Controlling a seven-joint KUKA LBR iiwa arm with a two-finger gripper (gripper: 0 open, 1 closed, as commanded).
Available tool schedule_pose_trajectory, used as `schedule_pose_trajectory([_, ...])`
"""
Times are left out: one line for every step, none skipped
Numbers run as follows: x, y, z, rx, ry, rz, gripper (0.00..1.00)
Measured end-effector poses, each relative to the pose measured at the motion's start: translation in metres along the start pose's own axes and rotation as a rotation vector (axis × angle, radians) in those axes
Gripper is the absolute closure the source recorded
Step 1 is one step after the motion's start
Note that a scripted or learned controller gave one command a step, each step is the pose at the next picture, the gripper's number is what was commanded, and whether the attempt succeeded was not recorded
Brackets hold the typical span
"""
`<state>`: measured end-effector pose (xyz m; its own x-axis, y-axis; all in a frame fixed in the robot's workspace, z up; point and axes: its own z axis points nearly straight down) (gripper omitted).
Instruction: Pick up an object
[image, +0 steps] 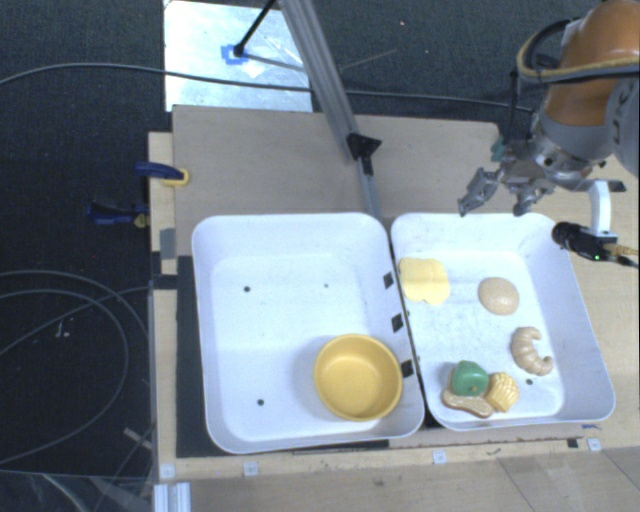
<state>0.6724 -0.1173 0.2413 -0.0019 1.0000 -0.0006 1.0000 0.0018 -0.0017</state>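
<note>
Yellow bowl (358, 376) lies in the left bin, well apart from the spread pincer (497, 200).

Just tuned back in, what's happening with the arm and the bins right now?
The hand hangs open over the far edge of the right bin, holding nothing. Below it lie a yellow slice, a beige bun, a croissant and a green piece. A yellow bowl sits in the left bin.

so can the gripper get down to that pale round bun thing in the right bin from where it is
Probably yes. The gripper hangs open above the far rim of the right bin, and the round bun lies apart from the yellow slice and croissant, with nothing over it.
</note>
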Motion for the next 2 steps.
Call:
schedule_pose_trajectory([0.004,-0.007,0.059,0.001,0.000,0.001,0.00])
schedule_pose_trajectory([0.003,-0.015,0.118,0.000,0.000,0.001,0.00])
